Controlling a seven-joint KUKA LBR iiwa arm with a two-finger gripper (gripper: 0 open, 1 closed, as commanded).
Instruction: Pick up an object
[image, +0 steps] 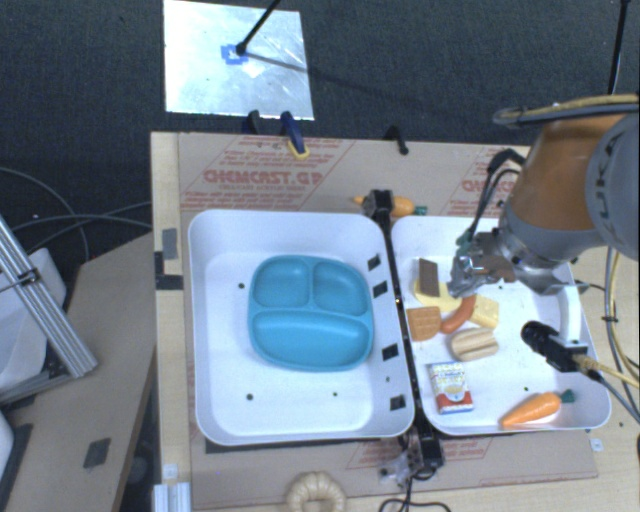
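Over the right bin's (598, 405) upper half, the gripper (463, 282) hangs low above a tight cluster of toy food; whether its jaws stand wide or narrow I cannot tell, since the wrist and cabling blur them, and nothing is visibly held between them. Just beneath it lie a brown chocolate-like bar (428, 274) on a pale cheese slice (430, 293), a red sausage (460, 313), a yellow cheese block (486, 312), a waffle-patterned cracker (424, 323) and a hot-dog bun (473, 344), several touching one another. Nearer the bin's bottom edge, well apart from the rest, sit a small carton (451, 388) and a carrot (532, 408).

Doing this pick well likely means committing to one piece, with the jaws straddling its narrow axis; the sausage looks closest, but neighbours crowd it, so a straight descent matters. Pieces near the bottom edge would be easier. A blue divided plate (310, 311) lies in the left bin (215, 330).
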